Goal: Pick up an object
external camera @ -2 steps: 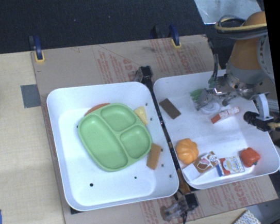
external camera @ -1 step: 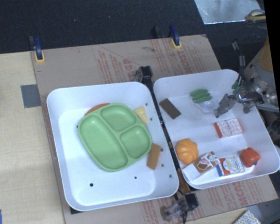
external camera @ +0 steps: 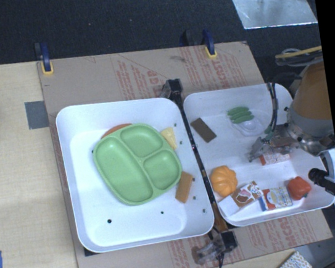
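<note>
My gripper (external camera: 268, 146) reaches in from the right and hangs low over the middle of the right bin (external camera: 212, 101). Just under and beside it lies a small red and white packet (external camera: 276, 158). In the same bin are a green pea pod (external camera: 240, 114) behind the gripper, a brown flat block (external camera: 203, 129), an orange pumpkin (external camera: 223, 180), a small carton (external camera: 247, 194), a flat printed box (external camera: 277, 197) and a red tomato-like piece (external camera: 298, 187). I see nothing lifted off the bin floor.
The left bin (external camera: 80, 174) holds a green divided plate (external camera: 137, 162), a yellow piece (external camera: 169, 137) at its right rim and a tan block (external camera: 184, 187). The arm's grey body (external camera: 310, 109) covers the right bin's right edge. A cable (external camera: 272, 105) hangs beside the wrist.
</note>
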